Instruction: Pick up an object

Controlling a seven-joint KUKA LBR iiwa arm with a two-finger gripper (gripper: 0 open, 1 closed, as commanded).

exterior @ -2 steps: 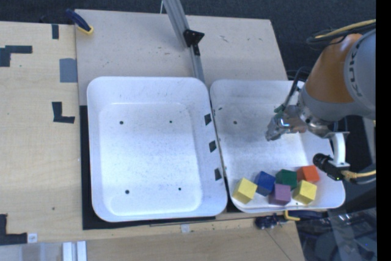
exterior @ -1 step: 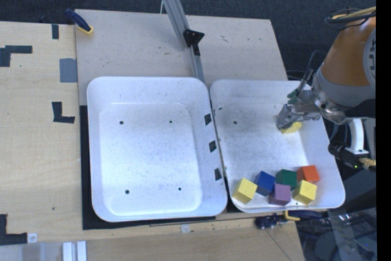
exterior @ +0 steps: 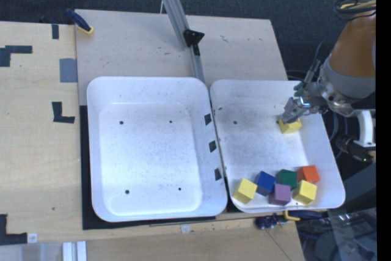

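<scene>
A yellow block (exterior: pixel 291 126) lies in the right bin (exterior: pixel 244 150), near its far right side. My gripper (exterior: pixel 294 110) hangs directly over that block, its tips at the block's top edge; the block rests on the bin floor. Along the bin's near edge sits a cluster of blocks: a yellow one (exterior: pixel 245 190), a blue one (exterior: pixel 265 182), a green one (exterior: pixel 286 178), a purple one (exterior: pixel 281 193), an orange one (exterior: pixel 309 173) and another yellow one (exterior: pixel 306 191).
The left bin (exterior: pixel 149 147) stands beside the right one. A slanted metal pole (exterior: pixel 174 0) runs from the top of the view down to the gap between the bins. A blue-and-yellow tool (exterior: pixel 79 21) lies on the bench at the far left.
</scene>
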